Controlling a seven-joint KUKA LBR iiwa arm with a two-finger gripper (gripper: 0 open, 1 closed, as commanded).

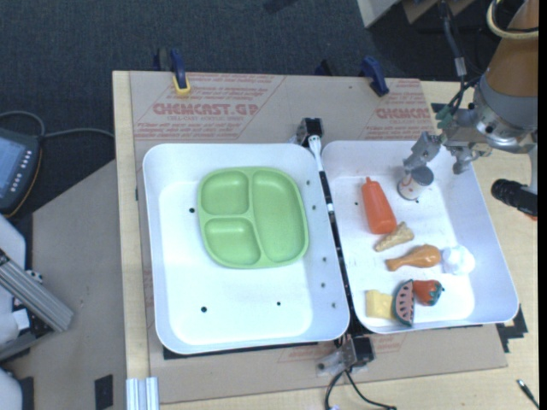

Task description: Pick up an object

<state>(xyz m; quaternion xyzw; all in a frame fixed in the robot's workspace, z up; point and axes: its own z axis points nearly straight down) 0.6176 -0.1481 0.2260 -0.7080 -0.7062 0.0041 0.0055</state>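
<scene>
Gripper (418, 178) hanging over the right bin (479, 229), can't tell how it's set.

I see a smooth orange bottle (376, 206) just left of it.

In the right bin (479, 229) I see toy foods: an orange bottle (376, 206) lying lengthwise, below it a pizza slice (393, 238), a chicken drumstick (416, 257), a white small object (458, 260), a cheese piece (378, 303), a watermelon slice (403, 303) and a strawberry (428, 292)
</scene>
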